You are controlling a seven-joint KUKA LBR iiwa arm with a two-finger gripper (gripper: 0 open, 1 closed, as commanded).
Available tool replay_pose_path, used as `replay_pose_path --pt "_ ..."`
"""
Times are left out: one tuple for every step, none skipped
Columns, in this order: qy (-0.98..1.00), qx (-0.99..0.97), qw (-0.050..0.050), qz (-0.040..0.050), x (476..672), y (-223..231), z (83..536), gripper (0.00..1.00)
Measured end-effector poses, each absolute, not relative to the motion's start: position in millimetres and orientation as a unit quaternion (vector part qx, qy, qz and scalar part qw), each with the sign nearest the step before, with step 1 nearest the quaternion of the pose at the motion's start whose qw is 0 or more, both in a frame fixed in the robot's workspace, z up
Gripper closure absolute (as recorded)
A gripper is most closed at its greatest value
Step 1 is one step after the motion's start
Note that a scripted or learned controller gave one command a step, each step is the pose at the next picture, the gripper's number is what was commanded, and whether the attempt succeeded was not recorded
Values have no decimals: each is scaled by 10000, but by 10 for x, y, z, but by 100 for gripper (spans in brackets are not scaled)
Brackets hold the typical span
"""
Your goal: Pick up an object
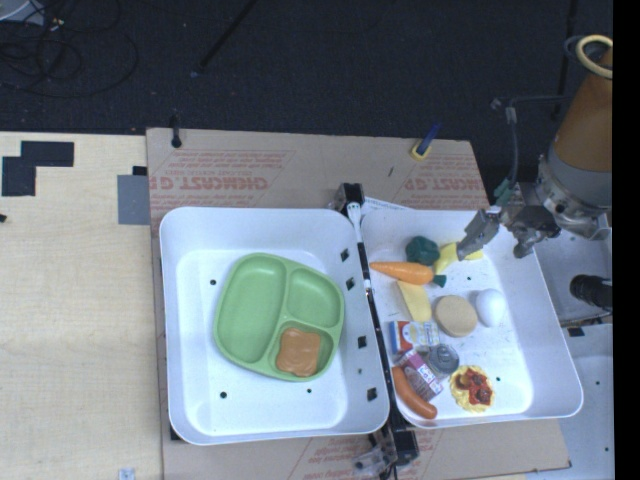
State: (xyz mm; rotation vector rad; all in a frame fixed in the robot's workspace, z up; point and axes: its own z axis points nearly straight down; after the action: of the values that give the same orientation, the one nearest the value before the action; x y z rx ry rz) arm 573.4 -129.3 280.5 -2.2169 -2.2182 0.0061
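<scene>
Two white bins side by side: left bin (190, 268) with a green divided plate (278, 313) and a brown patty (298, 352) in its lower compartment. Right bin (545, 368) crowded with a carrot (402, 271), green lump (422, 248), yellow piece (447, 257), round biscuit (457, 315), egg (490, 306), sausage (413, 392), small pizza (472, 387). Gripper (478, 236) low over the yellow piece near the bin's upper edge, jaws impossible to tell.

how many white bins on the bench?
2. The left bin holds a green divided plate; the right bin holds the toy food pile, with the end effector over its upper edge.
</scene>
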Motion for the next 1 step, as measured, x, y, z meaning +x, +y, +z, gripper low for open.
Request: replay_pose_path --pt "-7059 -7083 29 19 5553 -958 1085 0"
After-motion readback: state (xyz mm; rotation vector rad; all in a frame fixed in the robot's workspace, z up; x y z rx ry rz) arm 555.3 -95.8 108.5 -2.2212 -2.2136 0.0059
